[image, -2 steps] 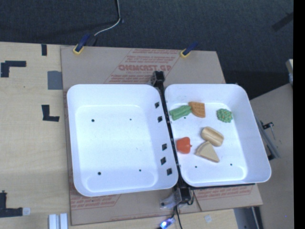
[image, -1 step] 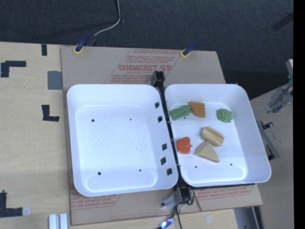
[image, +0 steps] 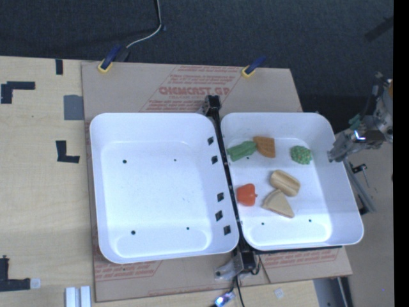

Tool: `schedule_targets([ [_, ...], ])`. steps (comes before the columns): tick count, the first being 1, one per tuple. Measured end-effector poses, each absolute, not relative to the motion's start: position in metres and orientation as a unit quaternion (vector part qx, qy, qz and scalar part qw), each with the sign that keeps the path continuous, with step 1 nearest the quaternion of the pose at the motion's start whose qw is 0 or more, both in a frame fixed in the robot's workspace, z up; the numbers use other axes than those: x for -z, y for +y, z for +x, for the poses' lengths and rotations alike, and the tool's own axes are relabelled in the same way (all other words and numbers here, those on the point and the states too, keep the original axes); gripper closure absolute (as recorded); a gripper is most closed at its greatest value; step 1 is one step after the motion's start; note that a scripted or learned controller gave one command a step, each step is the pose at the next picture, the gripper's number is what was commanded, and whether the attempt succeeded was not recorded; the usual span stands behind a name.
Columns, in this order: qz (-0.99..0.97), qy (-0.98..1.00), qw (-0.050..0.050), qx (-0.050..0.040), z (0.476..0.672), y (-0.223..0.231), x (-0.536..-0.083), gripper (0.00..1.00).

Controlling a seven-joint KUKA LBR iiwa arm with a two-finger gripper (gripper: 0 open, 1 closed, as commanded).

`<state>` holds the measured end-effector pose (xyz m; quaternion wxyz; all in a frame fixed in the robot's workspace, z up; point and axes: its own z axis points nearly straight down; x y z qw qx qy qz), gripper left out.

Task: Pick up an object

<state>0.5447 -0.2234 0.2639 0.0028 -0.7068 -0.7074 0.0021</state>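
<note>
**Five toy foods in the right bin, arm at the far right edge**

Dark carpet lies behind a pale wooden desk (image: 38, 190), where a cardboard sheet (image: 185, 88) carries two white bins. All the objects sit in the right bin (image: 319, 232), well left of the jaws (image: 339, 151), which hang just outside that bin's right rim. A green pickle-like piece (image: 242, 150) touches a brown piece (image: 264, 146); a bumpy green lump (image: 301, 155) lies nearest the jaws. Lower down are an orange-red pepper (image: 246, 194), a tan bread roll (image: 284, 182) and a tan wedge (image: 278, 204). Whether the jaws are open or closed cannot be made out. The left bin (image: 153, 123) adjoins the right one.
</note>
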Motion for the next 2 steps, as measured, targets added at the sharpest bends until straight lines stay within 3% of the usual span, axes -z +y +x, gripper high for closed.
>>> schedule_targets([
  [1, -0.705, -0.709, 0.000, -0.0003, 0.584, -0.170, -0.254, 1.00],
  [2, -0.709, -0.706, 0.001, -0.0024, 0.562, -0.227, -0.227, 1.00],
])
